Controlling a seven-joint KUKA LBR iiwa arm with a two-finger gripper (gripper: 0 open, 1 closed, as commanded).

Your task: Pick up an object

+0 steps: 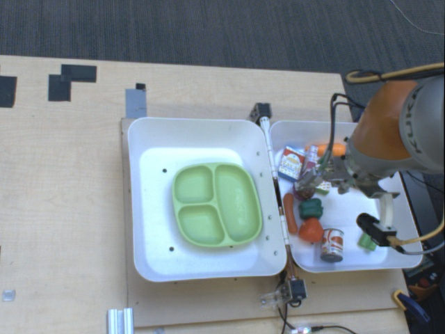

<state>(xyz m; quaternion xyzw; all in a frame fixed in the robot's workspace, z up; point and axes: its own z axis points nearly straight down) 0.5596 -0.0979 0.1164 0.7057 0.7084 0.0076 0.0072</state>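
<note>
Gripper (314, 180) low in right bin (348, 256), over cluster of small objects; finger state cannot be told from this slant, nothing seen held. Dark green object (311, 208) just below gripper, orange-red object (311, 231) below that, touching or nearly so. Small can (332, 245) further below, to right. Red sausage-like piece (289, 213) left of gripper, along bin wall. White carton (290, 163) just up-left of gripper. Lime green piece (366, 241) down-right. Left bin (149, 207), well left, holds green divided plate (216, 205).
</note>
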